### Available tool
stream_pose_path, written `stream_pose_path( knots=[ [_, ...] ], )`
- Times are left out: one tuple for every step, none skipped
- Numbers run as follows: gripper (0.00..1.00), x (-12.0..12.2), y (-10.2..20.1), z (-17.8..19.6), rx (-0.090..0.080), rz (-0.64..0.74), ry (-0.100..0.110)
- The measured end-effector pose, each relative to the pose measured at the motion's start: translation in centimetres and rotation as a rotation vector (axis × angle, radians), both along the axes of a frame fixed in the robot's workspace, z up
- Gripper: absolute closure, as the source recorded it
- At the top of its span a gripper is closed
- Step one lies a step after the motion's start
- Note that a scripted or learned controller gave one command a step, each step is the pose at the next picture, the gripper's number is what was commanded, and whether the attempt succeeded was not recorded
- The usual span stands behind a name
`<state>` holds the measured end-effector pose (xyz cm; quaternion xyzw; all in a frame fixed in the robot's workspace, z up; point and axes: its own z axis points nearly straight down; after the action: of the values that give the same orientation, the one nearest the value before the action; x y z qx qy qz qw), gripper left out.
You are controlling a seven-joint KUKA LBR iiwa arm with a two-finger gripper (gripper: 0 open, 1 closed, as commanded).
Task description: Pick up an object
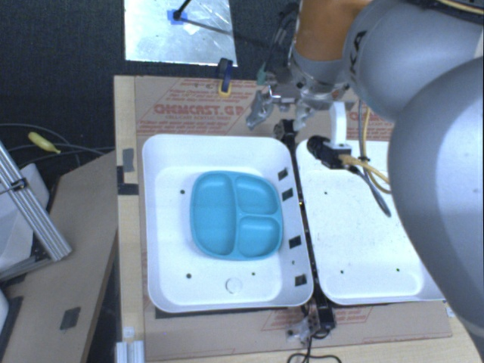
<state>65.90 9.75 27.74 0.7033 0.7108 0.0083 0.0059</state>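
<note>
My gripper [281, 114], at 12 o'clock, finger state indiscernible. Left bin [162, 203] holds blue divided plate [236, 215].

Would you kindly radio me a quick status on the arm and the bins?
Pincer raised above the bins' far edge, nothing seen between its fingers. Blue divided plate flat in left bin, untouched. Nothing lying over the plate.

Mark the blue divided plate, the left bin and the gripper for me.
Blue divided plate [236, 215]: camera view, on the ridge where its compartments meet.
Left bin [162, 225]: camera view, on its bare white floor beside the plate.
Gripper [281, 112]: camera view, midway between its fingertips, above the bins' far edge.
</note>
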Motion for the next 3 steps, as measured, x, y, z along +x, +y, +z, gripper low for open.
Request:
stream_pose_path(
  knots=[
    [0.0, -7.7, 2.5, -0.2, -0.002, -0.004, 0.023],
    [0.0, -11.1, 4.8, 9.3, 0.002, -0.002, 0.009],
    [0.0, -14.1, 7.5, 14.4, 0.0, -0.003, 0.014]
  ],
)
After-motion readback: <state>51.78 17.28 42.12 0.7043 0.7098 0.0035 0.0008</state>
